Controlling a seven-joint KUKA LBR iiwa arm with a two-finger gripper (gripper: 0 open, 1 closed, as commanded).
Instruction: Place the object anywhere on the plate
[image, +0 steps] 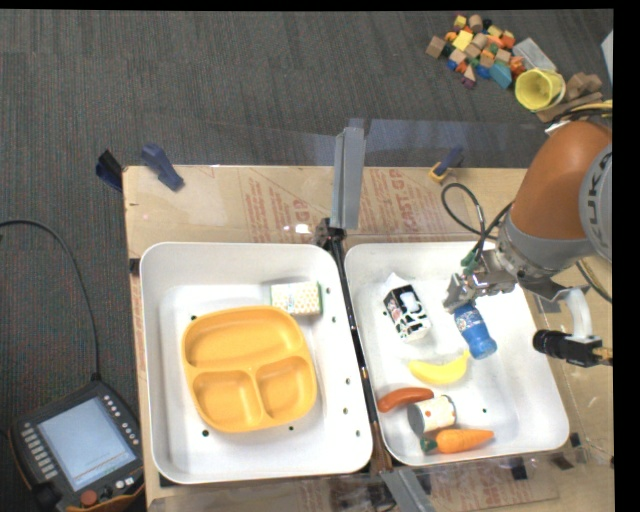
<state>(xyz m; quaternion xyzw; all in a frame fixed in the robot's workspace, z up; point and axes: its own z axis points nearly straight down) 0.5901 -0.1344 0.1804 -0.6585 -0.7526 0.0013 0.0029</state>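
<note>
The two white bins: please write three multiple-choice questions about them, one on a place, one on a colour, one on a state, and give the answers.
1. Where is the plate?
A. left bin
B. right bin
C. floor

2. What colour is the bottle below the gripper?
A. green
B. blue
C. red

3. How is the carrot?
A. standing upright
B. on the plate
C. lying in the right bin

Answers: 1 A, the yellow plate sits in the left bin. 2 B, its body is blue. 3 C, it lies flat near the front wall of the right bin.
</note>
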